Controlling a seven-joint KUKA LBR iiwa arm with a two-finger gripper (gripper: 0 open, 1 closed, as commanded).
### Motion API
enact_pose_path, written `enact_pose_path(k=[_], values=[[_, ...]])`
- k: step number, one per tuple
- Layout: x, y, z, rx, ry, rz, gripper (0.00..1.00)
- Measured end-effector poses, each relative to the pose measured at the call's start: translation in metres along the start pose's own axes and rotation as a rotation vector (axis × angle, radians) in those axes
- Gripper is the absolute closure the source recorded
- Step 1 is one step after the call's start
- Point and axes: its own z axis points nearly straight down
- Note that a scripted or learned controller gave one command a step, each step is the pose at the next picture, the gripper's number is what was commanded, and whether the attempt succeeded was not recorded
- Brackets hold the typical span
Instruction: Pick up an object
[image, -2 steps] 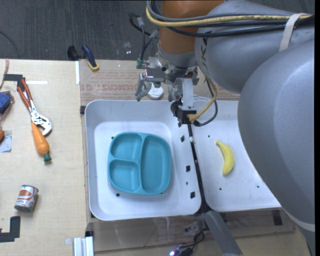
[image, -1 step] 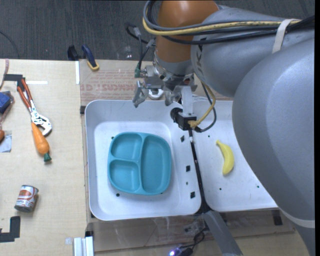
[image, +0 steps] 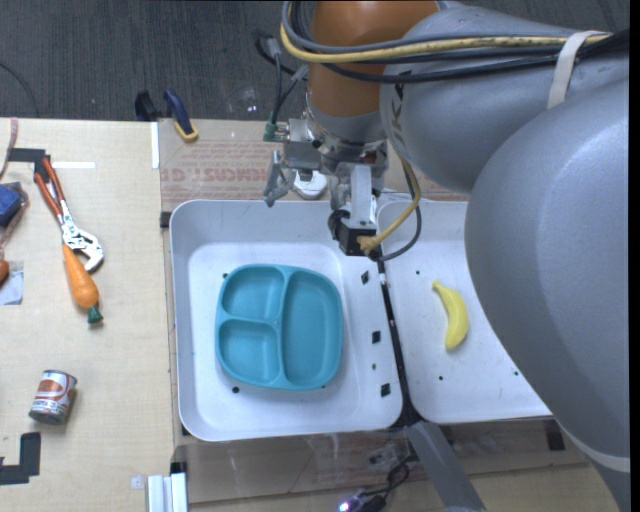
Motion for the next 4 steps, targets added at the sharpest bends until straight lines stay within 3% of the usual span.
enact_pose_path(k=[1,2,3,4], values=[[0.032,-0.070,0.150,0.001,0.000,0.032,0.00],[0.016,-0.037,-0.056,-0.002,0.000,-0.024,0.00],[0.016,-0.037,-0.062,0.002,-0.004,-0.027,1.00],[0.016,-0.037,-0.062,0.003,-0.004,-0.027,0.00]])
